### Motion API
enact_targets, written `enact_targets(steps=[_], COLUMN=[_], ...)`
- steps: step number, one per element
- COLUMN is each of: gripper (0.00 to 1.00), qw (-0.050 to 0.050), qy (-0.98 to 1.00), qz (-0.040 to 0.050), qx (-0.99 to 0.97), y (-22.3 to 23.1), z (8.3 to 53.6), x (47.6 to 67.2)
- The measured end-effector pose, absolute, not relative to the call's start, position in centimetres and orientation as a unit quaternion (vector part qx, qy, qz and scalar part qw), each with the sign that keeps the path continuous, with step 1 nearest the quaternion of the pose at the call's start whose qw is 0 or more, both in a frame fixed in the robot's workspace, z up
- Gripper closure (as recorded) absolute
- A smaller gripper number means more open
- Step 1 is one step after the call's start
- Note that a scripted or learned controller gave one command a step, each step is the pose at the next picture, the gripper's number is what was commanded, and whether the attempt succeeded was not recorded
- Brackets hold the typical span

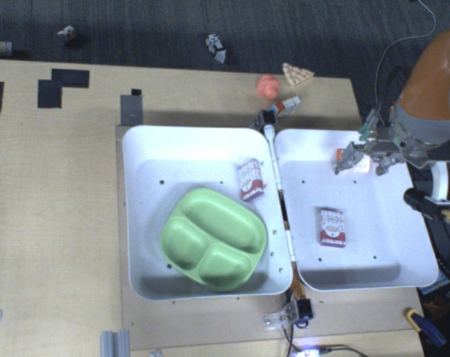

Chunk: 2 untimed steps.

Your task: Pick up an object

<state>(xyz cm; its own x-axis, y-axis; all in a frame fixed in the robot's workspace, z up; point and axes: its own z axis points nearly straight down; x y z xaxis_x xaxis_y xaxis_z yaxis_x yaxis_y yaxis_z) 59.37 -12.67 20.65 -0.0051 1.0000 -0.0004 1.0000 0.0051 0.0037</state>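
- Since the task names no specific object, candidates left to right: green divided plate [213, 236] tilted in the left bin [139, 199], small red-and-white packet [251, 179] leaning near that bin's right wall, second red-and-white packet [332, 227] lying flat in the right bin [403, 266].
- Gripper [362, 155] sits over the upper part of the right bin, arm coming in from the right (orange band visible above the wrist).
- Jaw state: cannot tell. Linkage and something pale with an orange spot below it overlap, too small to resolve, so I won't call it a grasp.
- Key relation: flat packet in the right bin is the nearest candidate. It lies toward the camera-near side and slightly left of the gripper, near but clearly apart, nothing between them.
- Packet's long axis runs roughly top-to-bottom in the view, so my guess is closing across its short side is the easier fit.
- Leaning packet in the left bin is further left, across the divider between the bins; plate further still and bulky.
- Clutter on the bench beyond the bins (pink ball [268, 86], wedge-shaped toy [297, 74]) is well apart from the gripper.
- Risk, as a judgement: flat packet on a smooth bin floor may slide or slip out of a pinch.
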Motion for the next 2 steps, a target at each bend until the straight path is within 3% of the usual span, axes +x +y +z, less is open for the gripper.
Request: enact_targets(steps=[1, 2], gripper=[0.00, 0.00], qw=[-0.001, 0.003], qy=[0.709, 0.708], qz=[0.0001, 0.0023], qx=[0.705, 0.706], y=[-12.7, -10.1], z=[10.0, 8.7], x=[61.5, 56.4])
